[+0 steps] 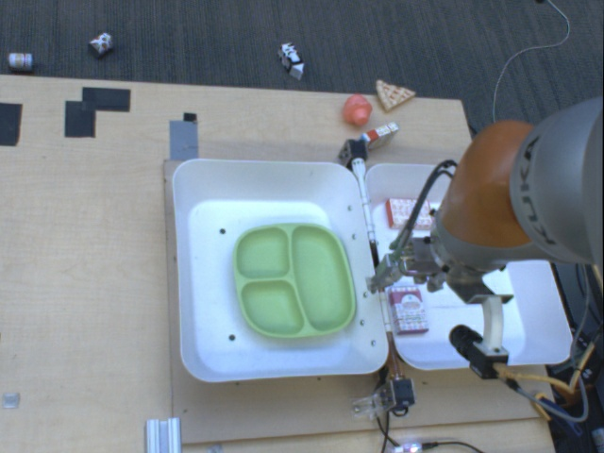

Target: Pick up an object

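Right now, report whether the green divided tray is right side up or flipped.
Right side up: the green divided tray in the left bin shows its three hollow compartments facing the camera.

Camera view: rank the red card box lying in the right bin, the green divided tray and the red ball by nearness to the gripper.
From the gripper:
1. Red card box, just below it in the right bin.
2. Green divided tray, in the left bin.
3. Red ball, beyond both bins.
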Controlling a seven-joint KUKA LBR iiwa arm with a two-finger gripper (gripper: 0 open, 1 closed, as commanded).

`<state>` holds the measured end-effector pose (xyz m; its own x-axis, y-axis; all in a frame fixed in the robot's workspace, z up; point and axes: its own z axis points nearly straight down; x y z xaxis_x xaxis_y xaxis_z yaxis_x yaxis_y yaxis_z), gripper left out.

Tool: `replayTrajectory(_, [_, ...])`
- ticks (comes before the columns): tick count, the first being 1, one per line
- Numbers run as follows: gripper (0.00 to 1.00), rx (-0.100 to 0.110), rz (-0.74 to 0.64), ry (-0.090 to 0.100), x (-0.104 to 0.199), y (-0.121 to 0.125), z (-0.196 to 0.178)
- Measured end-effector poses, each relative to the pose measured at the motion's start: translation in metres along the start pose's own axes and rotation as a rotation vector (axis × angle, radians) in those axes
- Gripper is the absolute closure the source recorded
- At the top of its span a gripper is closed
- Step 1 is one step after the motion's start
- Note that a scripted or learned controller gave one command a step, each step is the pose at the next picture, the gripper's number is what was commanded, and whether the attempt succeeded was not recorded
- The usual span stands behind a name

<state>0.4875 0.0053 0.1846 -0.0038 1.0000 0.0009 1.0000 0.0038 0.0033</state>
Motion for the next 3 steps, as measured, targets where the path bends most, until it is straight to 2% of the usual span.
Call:
replayTrajectory(1, [0.0, -0.008, -0.013, 0.018, -0.0314, 0.004, 0.0424])
replayTrajectory(3, [0.0, -0.007, -0.016, 0.025, -0.0353, 0.0049, 0.0463])
